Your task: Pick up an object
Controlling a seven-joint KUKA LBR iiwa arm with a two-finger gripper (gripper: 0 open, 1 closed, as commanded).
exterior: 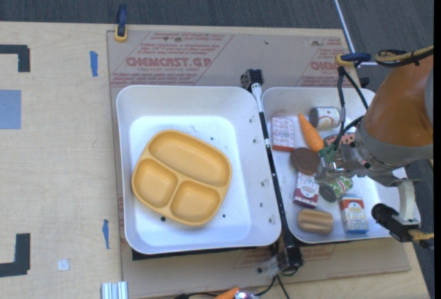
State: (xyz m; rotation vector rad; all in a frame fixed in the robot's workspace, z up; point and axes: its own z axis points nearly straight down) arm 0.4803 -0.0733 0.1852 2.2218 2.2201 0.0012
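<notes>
Grey gripper (335,165) hangs low in the right bin (281,106), beside a brown disc (304,159) and green can (337,187); we cannot tell its state.

Right bin (289,99), contents as I read them. Orange carrot (311,132) lies slantwise near the middle. Small white-and-red packet (282,133) lies flat just left of it. Pale can (325,116) on its side toward the far wall. Brown round disc (305,159) lies flat below the carrot. Red-and-white carton (306,190) beneath the disc. Green-labelled can (337,187) tipped over, right of that carton. Tan bread roll (315,221) at the near edge, with a white carton (354,214) beside it.
</notes>
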